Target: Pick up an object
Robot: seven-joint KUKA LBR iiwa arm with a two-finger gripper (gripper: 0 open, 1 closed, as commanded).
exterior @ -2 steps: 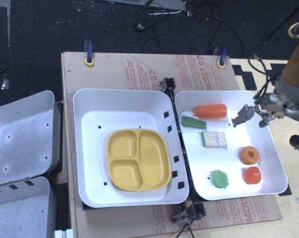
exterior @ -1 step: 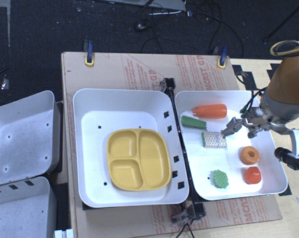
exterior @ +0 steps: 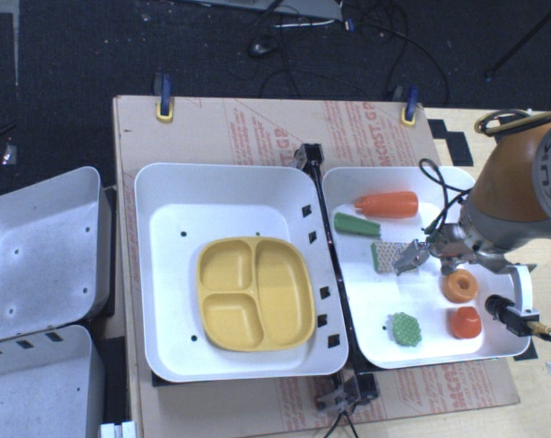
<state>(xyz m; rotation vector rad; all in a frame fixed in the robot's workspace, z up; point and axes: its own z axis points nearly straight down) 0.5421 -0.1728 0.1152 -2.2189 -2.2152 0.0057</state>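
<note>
Far to the claw's left, in the other bin, lies a yellow divided plate [exterior: 255, 293]. The claw [exterior: 410, 257] hovers in the right bin [exterior: 376, 354], low over a small grey block [exterior: 386, 256] just to its left; whether it is open or closed cannot be told. A green piece [exterior: 357, 224] lies up-left of it, a green broccoli [exterior: 405, 328] below, an orange doughnut [exterior: 459, 286] to the right. A good grasp probably needs centring over the block, then a straight descent. The arm [exterior: 517, 190] slants in from the right, wrist bent down.
</note>
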